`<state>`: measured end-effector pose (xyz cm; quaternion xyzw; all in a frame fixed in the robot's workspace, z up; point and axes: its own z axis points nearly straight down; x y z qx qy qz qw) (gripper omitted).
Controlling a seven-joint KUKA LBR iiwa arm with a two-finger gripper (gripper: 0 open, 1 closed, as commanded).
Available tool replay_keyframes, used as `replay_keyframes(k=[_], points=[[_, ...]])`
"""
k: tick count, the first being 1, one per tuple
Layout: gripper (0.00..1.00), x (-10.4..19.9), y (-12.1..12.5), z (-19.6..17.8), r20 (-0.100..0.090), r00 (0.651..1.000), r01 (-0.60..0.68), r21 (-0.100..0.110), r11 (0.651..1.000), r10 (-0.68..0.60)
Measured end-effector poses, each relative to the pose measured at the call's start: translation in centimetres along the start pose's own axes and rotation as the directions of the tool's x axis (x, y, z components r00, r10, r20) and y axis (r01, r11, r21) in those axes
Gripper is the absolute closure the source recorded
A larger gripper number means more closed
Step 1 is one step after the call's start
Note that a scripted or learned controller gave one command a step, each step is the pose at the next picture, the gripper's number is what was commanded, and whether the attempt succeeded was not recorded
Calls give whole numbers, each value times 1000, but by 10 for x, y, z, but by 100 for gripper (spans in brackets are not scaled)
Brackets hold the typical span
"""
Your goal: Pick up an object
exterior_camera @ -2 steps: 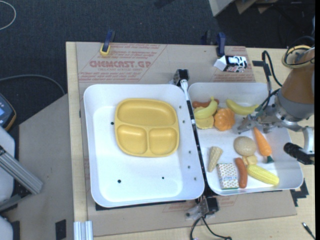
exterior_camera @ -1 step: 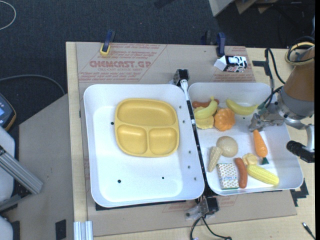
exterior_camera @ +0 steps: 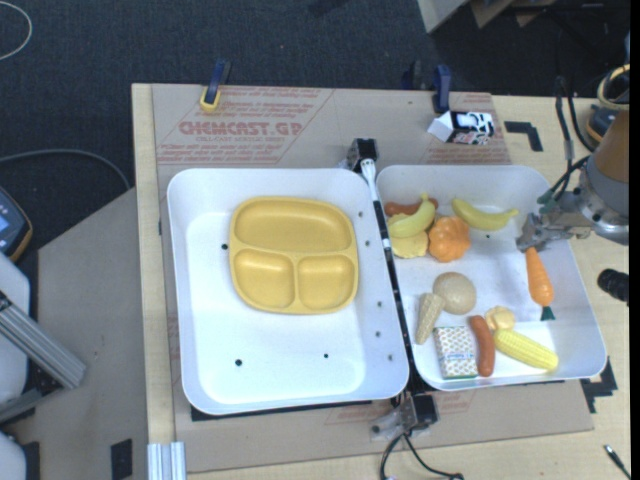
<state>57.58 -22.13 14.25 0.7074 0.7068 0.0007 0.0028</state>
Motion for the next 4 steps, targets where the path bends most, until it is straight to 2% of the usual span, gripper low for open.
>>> replay_keyframes(k=[1,2,3,4], points=[[100,7,-5,-57,0,1000,2,-1,1000,-2],[100,6,-4,-85,0,1000,2,-1,1000,-2],[100,52,4,-77,-5,1000,6,6,1000,-6],[100,113,15,-87,-5,1000,9,2,1000,-9]])
